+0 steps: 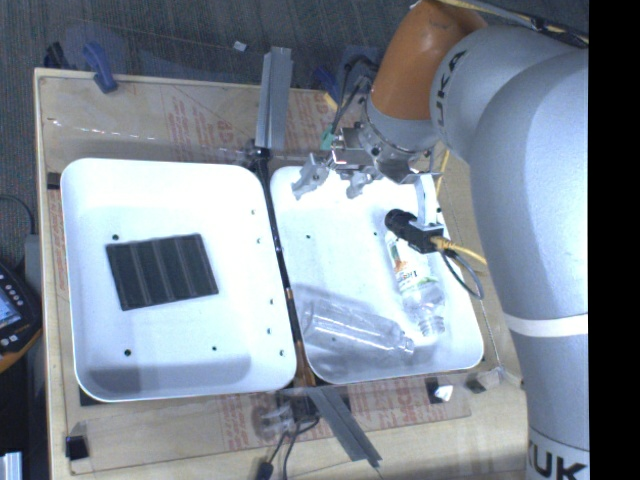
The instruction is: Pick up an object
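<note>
While the gripper (pixel 334 176) is held open and empty at the right bin's (pixel 330 268) far edge, two clear bottles (pixel 355 330) are left near its front.

A slip off slick, round plastic is risked.

Bench (pixel 150 118), pale wood: left white bin (pixel 90 198) and right white bin (pixel 320 248) side by side, touching.

Bright, even light; white bins (pixel 160 183) glare slightly, soft shadows, picture mildly grainy.

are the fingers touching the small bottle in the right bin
Apart: the camera view shows bare white bin floor between the gripper and the small bottle.
</note>
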Tool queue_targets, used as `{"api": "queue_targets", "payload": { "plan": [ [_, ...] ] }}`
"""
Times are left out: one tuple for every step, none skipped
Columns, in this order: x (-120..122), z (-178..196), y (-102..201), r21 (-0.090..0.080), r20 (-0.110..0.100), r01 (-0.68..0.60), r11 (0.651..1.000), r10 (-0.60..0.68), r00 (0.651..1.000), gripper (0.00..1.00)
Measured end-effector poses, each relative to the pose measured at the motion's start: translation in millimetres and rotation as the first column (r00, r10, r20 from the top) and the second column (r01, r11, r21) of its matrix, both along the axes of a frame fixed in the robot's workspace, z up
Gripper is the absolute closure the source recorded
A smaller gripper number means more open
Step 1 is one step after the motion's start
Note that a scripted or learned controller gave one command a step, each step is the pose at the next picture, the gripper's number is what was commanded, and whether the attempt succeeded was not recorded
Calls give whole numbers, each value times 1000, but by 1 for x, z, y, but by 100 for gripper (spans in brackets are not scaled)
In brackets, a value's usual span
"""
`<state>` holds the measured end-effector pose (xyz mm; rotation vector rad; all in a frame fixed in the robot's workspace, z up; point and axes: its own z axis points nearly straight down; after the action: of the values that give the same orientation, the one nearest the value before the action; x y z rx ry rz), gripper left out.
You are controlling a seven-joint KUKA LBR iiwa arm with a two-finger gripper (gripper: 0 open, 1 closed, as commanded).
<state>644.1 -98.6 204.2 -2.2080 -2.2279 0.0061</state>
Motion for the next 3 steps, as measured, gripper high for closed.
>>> {"api": "queue_targets", "payload": {
  "plan": [
    [0,10,2,1,-2,-6,1000,6,1000,100],
    [0,10,2,1,-2,-5,1000,5,1000,0],
    [-31,-18,-15,-1,2,72,997,-72,997,0]
  ]
}}
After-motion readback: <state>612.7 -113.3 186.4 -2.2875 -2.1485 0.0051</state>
